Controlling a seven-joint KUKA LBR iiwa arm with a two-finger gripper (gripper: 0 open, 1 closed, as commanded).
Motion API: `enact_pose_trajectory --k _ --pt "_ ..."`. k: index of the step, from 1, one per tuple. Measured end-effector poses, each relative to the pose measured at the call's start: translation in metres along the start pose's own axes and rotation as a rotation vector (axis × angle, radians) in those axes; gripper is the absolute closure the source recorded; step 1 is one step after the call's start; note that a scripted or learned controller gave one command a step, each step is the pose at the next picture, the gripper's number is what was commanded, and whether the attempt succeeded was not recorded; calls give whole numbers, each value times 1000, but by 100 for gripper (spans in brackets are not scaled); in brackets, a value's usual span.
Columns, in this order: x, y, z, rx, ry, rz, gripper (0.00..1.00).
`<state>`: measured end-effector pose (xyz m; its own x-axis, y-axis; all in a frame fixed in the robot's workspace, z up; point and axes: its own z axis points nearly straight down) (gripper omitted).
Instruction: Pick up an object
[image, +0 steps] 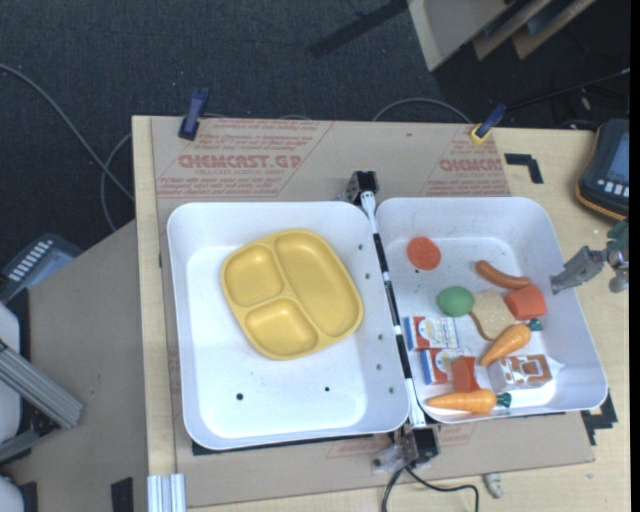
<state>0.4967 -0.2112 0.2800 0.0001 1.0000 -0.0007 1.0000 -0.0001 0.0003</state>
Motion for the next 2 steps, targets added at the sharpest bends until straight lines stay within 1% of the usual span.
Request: enact_pose_trajectory --k 1,2 --pt "53 0 121 3 2 -1 0" --pt "39 58 195 -2 2 -3 0"
